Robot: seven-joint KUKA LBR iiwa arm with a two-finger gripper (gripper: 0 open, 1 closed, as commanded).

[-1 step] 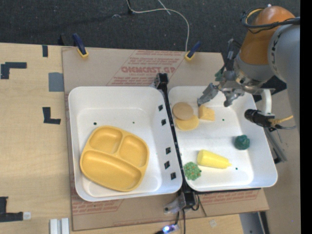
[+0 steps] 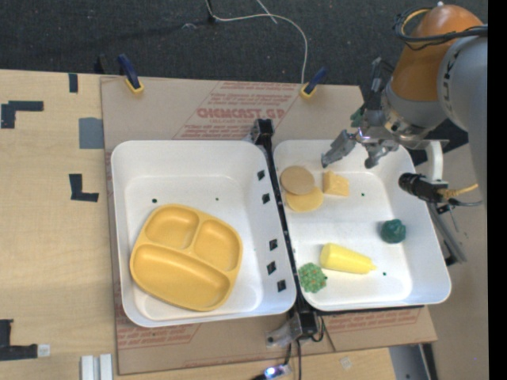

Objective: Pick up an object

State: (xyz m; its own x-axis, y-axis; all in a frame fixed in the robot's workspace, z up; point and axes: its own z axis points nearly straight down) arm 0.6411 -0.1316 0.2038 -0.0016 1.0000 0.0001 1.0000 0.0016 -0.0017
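My gripper (image 2: 353, 156) hangs over the back of the right bin (image 2: 420, 291), fingers (image 2: 337, 150) spread open with nothing between them. Just below and left of it lie a small yellow cheese wedge (image 2: 336, 184), a tan round cookie (image 2: 299, 180) and a yellow disc (image 2: 305, 201) partly under the cookie. Nearer the front of the bin sit a yellow corn-like cone (image 2: 345, 259), a green broccoli piece (image 2: 312, 276) and a dark green round object (image 2: 394, 230) at the right side.
The left bin (image 2: 127, 161) holds a yellow divided plate (image 2: 185, 256). A black divider strip (image 2: 272, 212) runs between the bins. Blue-and-yellow clamps (image 2: 129, 74) pin the cardboard at the back. A black bracket (image 2: 424, 187) juts out beside the right bin.
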